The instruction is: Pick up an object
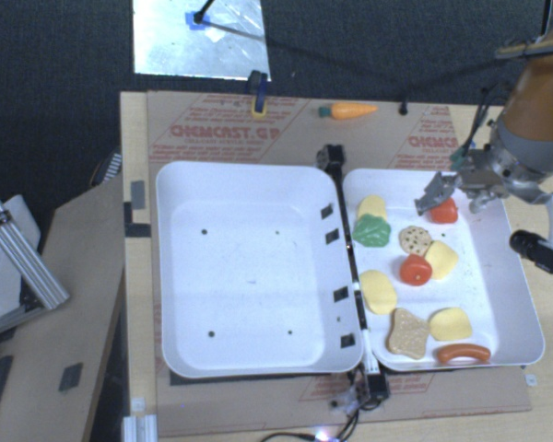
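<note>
the arm [535,109] is reaching in from the right edge of the frame, its gripper [447,196] hanging over the upper part of the right bin [521,311]. one grey finger [435,193] is showing at the left of the gripper, and a red object [444,213] is sitting just below and beside it; whether the claw is released, clenched or grasping cannot be told from this view. the red object is lying in the upper right area of the right bin, close to the gripper. lower in that bin a round cookie [414,239], a green leafy piece [371,232], a red tomato-like ball [415,270], several yellow pieces [379,292], a slice of bread [408,332] and a sausage [462,354] are lying near one another. the left bin [249,265] is sitting beside it at centre frame. a toy carrot [347,110] is lying on the cardboard [286,122] above the bins.
</note>
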`<state>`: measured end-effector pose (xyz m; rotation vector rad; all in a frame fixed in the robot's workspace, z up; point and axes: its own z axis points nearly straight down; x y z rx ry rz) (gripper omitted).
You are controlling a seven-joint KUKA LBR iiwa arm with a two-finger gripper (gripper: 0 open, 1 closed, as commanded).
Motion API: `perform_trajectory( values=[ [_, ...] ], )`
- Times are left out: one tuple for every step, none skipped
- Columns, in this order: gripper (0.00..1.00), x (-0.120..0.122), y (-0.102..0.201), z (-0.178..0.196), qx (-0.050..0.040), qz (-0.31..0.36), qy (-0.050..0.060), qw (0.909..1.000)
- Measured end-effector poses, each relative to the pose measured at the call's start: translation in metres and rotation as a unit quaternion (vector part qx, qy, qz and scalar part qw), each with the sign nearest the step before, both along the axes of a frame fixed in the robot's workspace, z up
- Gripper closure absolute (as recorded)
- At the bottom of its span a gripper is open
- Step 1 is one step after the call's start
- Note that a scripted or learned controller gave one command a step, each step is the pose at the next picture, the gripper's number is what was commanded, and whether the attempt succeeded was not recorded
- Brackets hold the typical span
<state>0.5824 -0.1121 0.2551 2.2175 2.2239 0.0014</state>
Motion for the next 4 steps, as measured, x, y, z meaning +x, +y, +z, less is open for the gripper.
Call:
perform_trajectory(
  values=[
    [0.00, 0.021, -0.097, -0.093, -0.0013, -0.003, 0.000, 1.0000],
    [0.00, 0.091, -0.044, -0.164, -0.0038, 0.002, -0.007, 1.0000],
    [0.00, 0.087, 0.024, -0.170, 0.0005, 0.003, 0.000, 1.0000],
    [1.00, 0.088, 0.020, -0.158, 0.0001, 0.002, -0.002, 1.0000]
  ],
)
